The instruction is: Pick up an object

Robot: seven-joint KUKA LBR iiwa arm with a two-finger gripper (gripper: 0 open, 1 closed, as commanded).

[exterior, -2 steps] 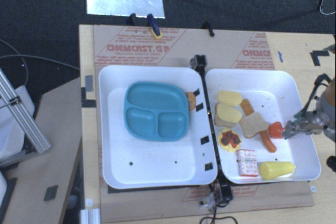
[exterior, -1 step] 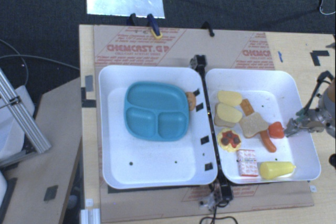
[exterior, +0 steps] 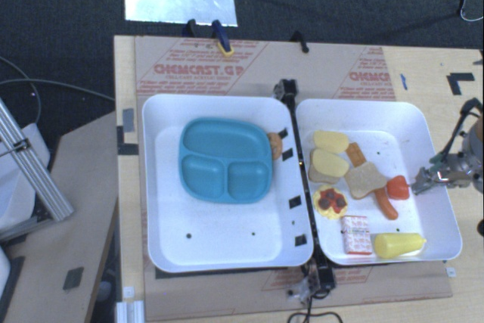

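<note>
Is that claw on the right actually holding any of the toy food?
No. The claw hangs over the right bin, just beside the red piece, with nothing between its tips.

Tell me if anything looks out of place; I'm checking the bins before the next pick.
One thing: a small brown item sits in the left bin, wedged between the blue divided plate and the bin wall, apart from the other toy foods, which lie in the right bin. I can't identify it.
</note>
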